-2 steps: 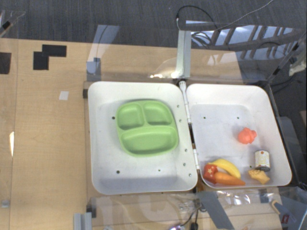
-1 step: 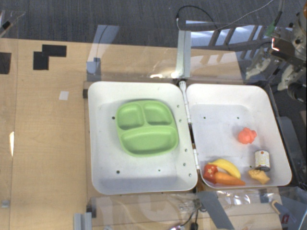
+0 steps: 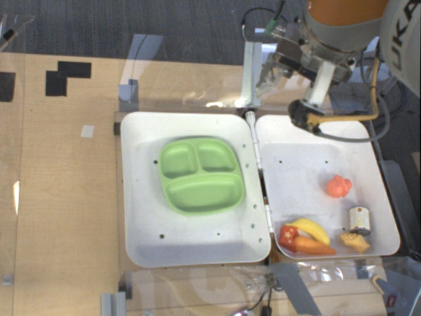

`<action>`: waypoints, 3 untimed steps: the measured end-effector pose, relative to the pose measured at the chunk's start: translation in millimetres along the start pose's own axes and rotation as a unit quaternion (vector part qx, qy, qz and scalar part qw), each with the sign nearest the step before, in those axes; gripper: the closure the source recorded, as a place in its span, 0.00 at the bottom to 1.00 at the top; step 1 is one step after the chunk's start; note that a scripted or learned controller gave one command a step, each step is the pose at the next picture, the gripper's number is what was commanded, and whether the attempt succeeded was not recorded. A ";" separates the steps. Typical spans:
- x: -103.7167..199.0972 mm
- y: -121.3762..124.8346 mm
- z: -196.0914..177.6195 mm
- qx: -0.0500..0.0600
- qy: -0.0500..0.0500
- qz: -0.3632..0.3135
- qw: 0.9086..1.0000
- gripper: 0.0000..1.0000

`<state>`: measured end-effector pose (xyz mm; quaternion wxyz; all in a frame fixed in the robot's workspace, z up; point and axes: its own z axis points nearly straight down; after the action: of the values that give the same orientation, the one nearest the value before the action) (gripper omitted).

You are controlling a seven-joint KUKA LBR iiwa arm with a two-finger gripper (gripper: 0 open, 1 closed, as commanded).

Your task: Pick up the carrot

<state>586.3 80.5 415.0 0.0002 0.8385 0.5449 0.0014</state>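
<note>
The carrot (image 3: 314, 245) is a short orange piece lying flat near the front left corner of the right bin (image 3: 309, 157). It touches a yellow banana (image 3: 311, 229) behind it and a red vegetable (image 3: 288, 234) on its left. My gripper (image 3: 271, 78) hangs above the back edge of the bench, near where the two bins meet. That is far behind the carrot, and nothing shows in its grasp.
A coral-pink lump (image 3: 339, 186), a small white and brown can (image 3: 358, 220) and a yellow-brown piece (image 3: 355, 242) lie on the right bin's right side. A green divided plate (image 3: 200, 176) sits in the left bin (image 3: 145, 229).
</note>
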 end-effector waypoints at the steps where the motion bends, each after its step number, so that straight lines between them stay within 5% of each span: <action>1: -130.7 -10.8 -21.3 -0.002 0.000 0.093 0.996 0.00; 2: -128.8 -10.2 -32.1 -0.003 0.000 0.089 0.996 1.00; 3: -219.4 -10.6 39.5 -0.001 -0.001 0.295 0.955 1.00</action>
<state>487.6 -115.7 375.1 0.0008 0.9620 0.2730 0.0010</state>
